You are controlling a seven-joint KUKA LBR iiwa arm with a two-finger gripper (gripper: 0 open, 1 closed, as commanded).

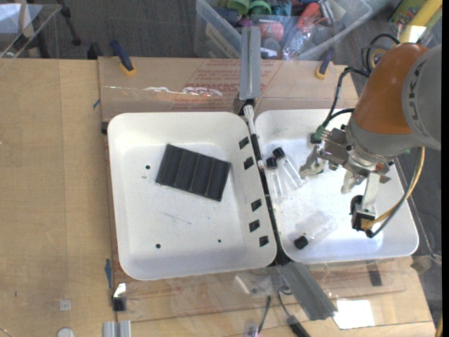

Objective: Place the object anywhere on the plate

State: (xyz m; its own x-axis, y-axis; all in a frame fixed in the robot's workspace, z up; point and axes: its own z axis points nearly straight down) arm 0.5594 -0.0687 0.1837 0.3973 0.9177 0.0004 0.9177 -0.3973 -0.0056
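You are looking at a task barely begun: the end effector is hovering spread wide and empty over the right bin, the clear vials are lying loose there, apparently ungrasped, and the dark plate is waiting in the left bin.

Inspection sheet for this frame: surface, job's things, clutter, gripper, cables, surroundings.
Surface: wooden bench bearing two white bins, left bin and right bin.
Job's things: dark ribbed plate flat in the left bin; clear vials with black caps and another clear capped piece in the right bin.
Clutter: nothing seen inside the bins beyond these.
Gripper: gripper open above the right bin, nothing between its fingers.
Cables: black and yellow cables loop off the wrist.
Surroundings: clear tub of coloured toys behind the bench.
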